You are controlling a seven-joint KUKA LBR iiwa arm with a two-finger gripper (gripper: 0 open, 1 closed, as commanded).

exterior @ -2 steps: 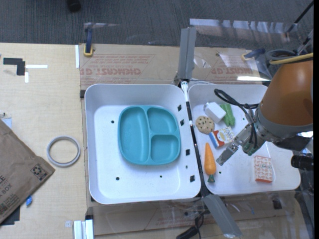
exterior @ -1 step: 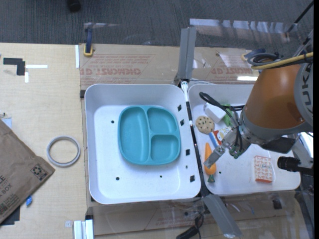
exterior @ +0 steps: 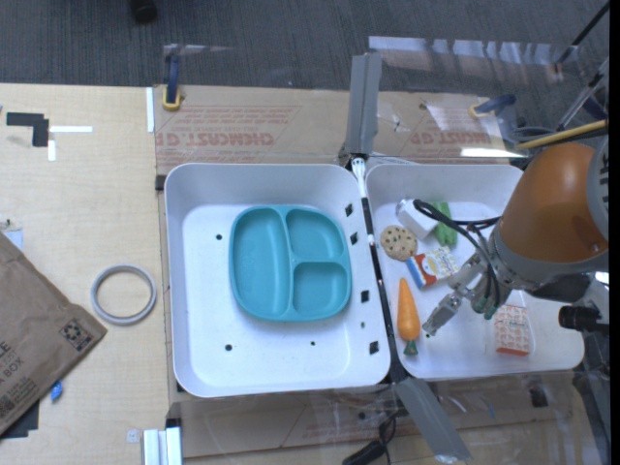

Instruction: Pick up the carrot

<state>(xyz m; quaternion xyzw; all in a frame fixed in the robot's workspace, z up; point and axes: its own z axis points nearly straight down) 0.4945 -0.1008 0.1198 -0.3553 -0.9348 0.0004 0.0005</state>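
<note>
While the arm reaches in from the right, its gripper hangs low over the right bin, just right of the carrot. Whether the gripper is apart or together cannot be told from this view; nothing is seen clamped in it.

The carrot lies in the right bin along the left wall, orange, long axis running roughly up and down the view, with a small green piece at its lower end. Also in the right bin: a round cookie above the carrot, a white bottle-like item, a green item beside it, a small red, white and blue pack, and a carton with red print at lower right. Print on these items is too small to read.

The left bin holds a teal plate with three compartments.

Both bins rest on a sheet of cardboard printed in red; the lettering appears upside down and reads partly as "CHEMCAST". The cardboard lies on a light wood worktop. On the worktop, left of the bins, lies a grey ring; a brown box sits at the lower left corner, with "BOX" legible on it. Dark grey floor runs beyond the worktop's far edge.
</note>
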